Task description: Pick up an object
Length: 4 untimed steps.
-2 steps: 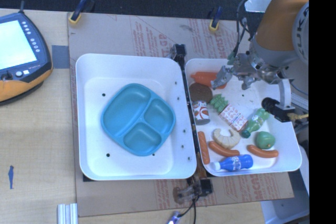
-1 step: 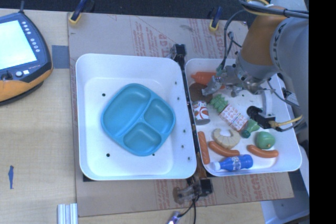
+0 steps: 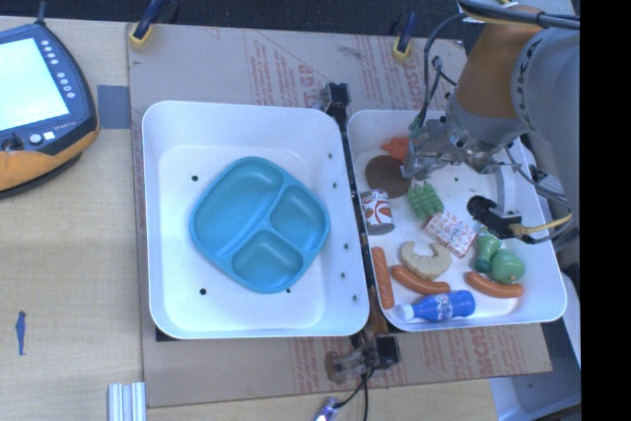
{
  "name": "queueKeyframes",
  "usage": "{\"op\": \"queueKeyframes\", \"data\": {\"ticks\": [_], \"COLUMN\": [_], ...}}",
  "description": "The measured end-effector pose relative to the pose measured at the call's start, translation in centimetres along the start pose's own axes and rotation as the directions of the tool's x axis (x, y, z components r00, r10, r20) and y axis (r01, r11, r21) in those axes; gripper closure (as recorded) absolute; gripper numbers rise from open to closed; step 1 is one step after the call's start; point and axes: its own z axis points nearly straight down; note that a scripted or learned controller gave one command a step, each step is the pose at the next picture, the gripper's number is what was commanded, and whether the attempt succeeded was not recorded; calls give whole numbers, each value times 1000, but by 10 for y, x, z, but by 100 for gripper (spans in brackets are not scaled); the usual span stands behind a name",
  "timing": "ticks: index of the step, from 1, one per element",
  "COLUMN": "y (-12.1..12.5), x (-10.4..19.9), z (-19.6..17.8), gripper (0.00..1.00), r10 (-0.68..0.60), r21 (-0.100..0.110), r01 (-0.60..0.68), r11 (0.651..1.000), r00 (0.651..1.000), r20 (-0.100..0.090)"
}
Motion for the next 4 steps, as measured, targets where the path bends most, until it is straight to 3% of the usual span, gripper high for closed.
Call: {"op": "queueKeyframes", "data": {"ticks": [1,2,3,4], "y": [0,0,0,0], "x": [0,-1,-1,-2], "z": [0,-10,-10,-20], "gripper": [0,100,0,100], "r10": [-1,0,-1,0], "r21": [0,0,1,-2], "r01": [1,0,1,0], "r11": [1000,1000,1000,1000], "r00": [1000,1000,1000,1000], "r20": [1,2,3,5]}}
